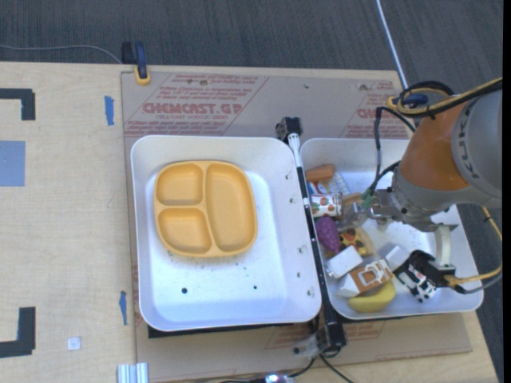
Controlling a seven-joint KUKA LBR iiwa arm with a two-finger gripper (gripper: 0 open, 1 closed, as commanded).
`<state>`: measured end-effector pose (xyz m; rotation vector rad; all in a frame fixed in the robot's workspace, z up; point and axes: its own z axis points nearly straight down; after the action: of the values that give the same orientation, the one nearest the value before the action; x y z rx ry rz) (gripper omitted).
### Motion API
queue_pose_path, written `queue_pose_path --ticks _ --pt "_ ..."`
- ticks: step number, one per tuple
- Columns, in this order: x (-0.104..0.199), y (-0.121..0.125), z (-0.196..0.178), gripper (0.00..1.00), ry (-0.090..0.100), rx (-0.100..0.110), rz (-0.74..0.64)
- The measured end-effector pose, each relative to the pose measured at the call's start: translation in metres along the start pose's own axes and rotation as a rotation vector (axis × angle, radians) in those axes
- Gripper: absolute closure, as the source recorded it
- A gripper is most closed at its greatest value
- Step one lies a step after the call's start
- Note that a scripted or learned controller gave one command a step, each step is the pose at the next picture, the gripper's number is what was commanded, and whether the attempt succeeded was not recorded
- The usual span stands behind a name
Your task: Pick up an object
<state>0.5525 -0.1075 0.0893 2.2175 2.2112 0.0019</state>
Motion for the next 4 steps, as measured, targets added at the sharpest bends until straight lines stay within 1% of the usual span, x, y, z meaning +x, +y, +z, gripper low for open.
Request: queue_pose_path --ticks 1,2,3,4 --pt "0.012 0.044 0.001 0.00 0.001 -0.001 -0.002" --pt "0.010 0.045 -0.011 1.00 -0.005 -0.006 -0.003" --pt "0.002 0.045 -0.012 0.00 -0.017 -0.010 0.003" --pt "-0.003 -0.022 0.000 0.00 0.002 -0.004 -0.002"
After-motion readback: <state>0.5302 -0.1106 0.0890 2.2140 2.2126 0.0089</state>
